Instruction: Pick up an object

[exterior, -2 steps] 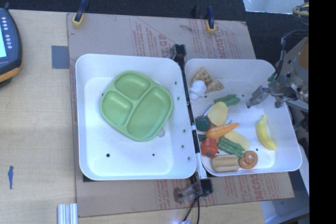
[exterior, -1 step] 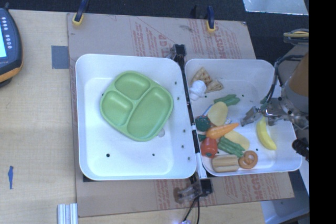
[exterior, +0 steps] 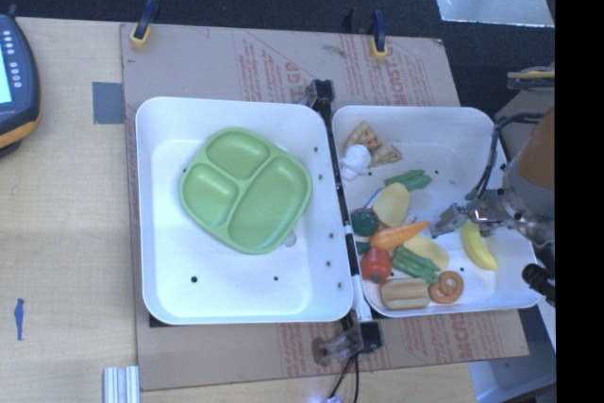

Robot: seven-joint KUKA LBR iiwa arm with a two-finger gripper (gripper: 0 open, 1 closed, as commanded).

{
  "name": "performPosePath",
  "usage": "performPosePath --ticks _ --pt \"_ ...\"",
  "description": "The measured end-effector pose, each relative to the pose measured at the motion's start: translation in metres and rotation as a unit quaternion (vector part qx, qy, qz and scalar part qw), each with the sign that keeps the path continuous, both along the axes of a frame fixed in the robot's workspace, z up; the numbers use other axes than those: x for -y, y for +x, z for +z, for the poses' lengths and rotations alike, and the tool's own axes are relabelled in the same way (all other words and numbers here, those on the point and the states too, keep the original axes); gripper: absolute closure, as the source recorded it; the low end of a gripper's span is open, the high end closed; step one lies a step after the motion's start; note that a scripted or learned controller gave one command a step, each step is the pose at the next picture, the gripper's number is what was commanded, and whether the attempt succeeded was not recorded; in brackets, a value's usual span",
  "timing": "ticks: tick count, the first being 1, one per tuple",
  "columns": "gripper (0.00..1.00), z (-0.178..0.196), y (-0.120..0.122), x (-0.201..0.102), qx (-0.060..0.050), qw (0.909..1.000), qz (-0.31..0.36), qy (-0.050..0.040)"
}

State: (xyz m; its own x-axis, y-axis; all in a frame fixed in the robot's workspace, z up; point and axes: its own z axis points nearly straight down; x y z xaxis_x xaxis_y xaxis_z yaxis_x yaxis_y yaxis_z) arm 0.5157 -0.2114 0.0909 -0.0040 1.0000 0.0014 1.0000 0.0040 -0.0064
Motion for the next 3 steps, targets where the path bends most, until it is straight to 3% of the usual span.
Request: performPosePath --ticks 1,2,3 --pt "1.00 0.012 0.001 0.001 0.001 1.0000 0.000 -0.0007" --pt "1.00 0.001 0.049 -0.045 0.003 1.0000 0.004 -0.0001" --pt "1.00 0.108 0.052 -0.138 0.007 1.0000 0.005 0.0012"
